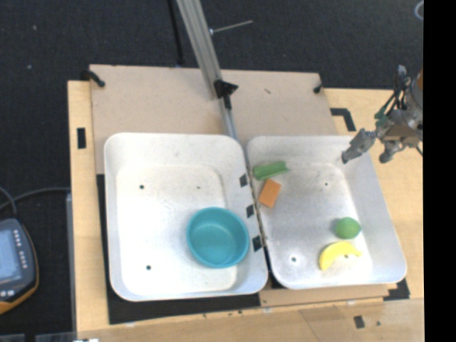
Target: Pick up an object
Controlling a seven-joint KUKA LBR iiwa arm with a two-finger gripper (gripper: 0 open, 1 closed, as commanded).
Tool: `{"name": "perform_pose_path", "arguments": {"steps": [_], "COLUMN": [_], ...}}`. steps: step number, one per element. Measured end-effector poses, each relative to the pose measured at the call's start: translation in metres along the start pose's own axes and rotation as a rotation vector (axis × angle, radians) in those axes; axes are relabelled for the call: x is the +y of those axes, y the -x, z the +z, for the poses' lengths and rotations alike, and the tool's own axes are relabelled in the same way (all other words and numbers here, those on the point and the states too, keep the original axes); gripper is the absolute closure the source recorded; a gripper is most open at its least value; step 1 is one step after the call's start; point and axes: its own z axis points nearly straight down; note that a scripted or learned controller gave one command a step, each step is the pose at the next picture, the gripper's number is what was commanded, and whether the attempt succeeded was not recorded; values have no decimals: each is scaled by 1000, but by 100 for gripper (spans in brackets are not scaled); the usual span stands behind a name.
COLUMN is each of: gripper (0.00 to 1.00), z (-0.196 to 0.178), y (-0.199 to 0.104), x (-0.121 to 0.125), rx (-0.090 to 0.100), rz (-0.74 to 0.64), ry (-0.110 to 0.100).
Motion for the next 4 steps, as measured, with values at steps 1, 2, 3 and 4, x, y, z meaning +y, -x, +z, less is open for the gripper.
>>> {"name": "perform_pose_path", "arguments": {"steps": [1, 2, 3, 4], "gripper": [0, 0, 0, 0], "z": [0, 55, 115, 168], "y": [0, 2, 7, 0], "x": [0, -11, -5, -12], "rx": [-1, 0, 0, 0], "rz": [-1, 4, 5, 5], "ry": [0, -6, -6, -6]}}
